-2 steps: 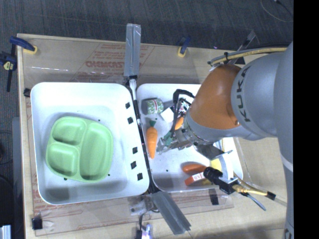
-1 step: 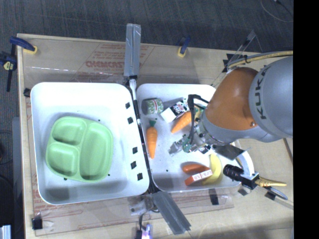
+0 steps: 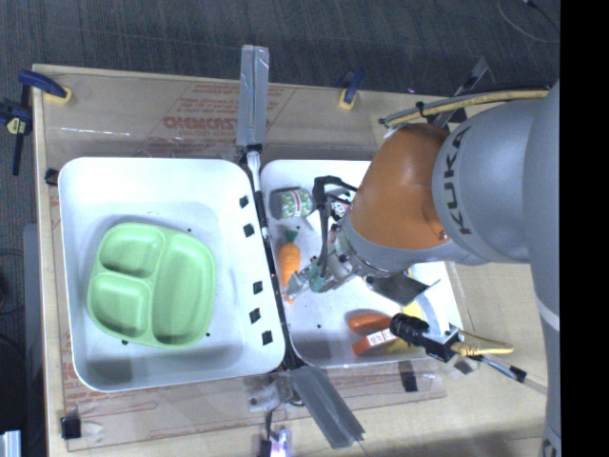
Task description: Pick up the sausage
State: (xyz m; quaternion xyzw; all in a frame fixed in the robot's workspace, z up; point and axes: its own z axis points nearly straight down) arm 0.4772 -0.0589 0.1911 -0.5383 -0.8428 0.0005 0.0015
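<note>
Right bin: sausage lying near the front wall, apart from the gripper. Gripper lowered toward the bin's left wall, just beside a carrot; grasp state impossible to tell. Small can toward the back-left corner. Left bin: green divided tray.

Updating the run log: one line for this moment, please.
pincer low in right bin, beside carrot | sausage lying apart | green tray in left bin
</note>
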